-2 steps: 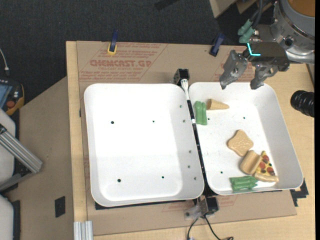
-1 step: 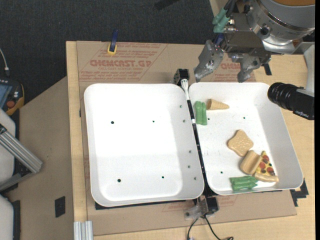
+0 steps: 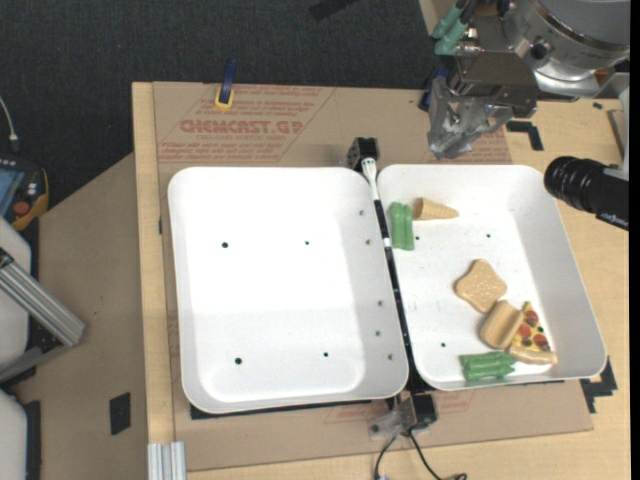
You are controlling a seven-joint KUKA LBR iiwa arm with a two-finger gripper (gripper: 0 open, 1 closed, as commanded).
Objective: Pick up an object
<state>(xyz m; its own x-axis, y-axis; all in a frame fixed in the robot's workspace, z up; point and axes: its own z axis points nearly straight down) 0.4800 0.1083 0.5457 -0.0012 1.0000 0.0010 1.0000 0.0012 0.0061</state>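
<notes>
Above bin [image 3: 560,230], gripper [image 3: 462,140] holds nothing.

Brown cardboard sheet [image 3: 250,118], blue-yellow clamp [image 3: 227,88], dark carpet [image 3: 80,48]

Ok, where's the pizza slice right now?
The pizza slice lies in the right bin's near right corner, touching the bread roll.

Robotics lab: your bench held a robot arm [image 3: 560,13], two white bins [image 3: 270,278], cardboard sheet [image 3: 250,118], cables [image 3: 400,458].
</notes>
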